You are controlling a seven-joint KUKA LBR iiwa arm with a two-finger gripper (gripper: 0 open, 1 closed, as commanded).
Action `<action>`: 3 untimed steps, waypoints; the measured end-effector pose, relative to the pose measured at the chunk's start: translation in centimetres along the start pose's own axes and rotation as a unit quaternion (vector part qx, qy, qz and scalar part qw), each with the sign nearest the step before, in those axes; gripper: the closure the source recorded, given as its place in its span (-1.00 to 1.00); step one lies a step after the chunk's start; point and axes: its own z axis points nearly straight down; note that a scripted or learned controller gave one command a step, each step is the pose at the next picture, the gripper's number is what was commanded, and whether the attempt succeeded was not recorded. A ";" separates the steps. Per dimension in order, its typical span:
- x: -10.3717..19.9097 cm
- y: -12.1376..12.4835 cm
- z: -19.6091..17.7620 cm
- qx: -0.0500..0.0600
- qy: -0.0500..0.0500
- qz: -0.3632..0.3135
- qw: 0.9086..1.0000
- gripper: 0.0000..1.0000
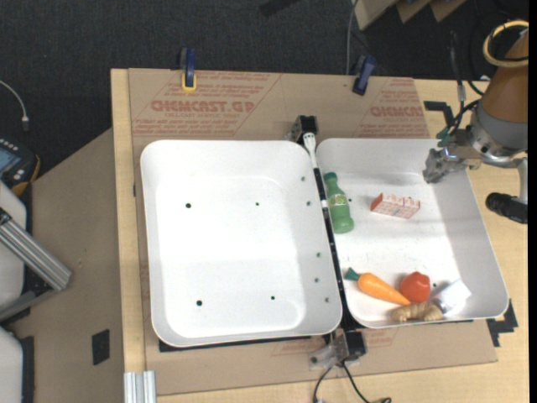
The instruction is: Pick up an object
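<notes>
1. Two shallow white bins sat side by side on a bench covered with brown printed board; the left bin (168,225) occupied the centre-left of the frame and the right bin (470,250) the centre-right.
2. The arm (503,107), grey with an orange band, entered at the upper right of the frame. Its gripper (436,164) hung over the upper right corner of the right bin, well apart from every object there. How far its jaws stood open could not be told at this size, and nothing was seen between them.
3. A green bottle (338,202) with a paler label lay lengthwise against the right bin's left wall, in the upper part of that bin.
4. A small red-and-white box (395,206) lay flat near the middle of the right bin, to the right of the bottle and lower left of the gripper.
5. An orange carrot (377,287) with a green top lay tilted in the lower part of the right bin.
6. A red tomato (415,286) rested just beside the carrot's tip, to its right.
7. A tan, knobbly root (417,312) lay just below the tomato, near the bin's lower rim.
8. Two blue clamps (188,65) gripped the board's upper edge.
</notes>
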 end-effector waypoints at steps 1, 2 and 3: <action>0.0 0.1 -1.0 -0.002 0.000 0.000 1.000 1.00; -0.1 0.2 -2.0 -0.003 -0.001 0.000 1.000 1.00; -0.1 0.2 -3.1 -0.005 -0.002 0.000 1.000 1.00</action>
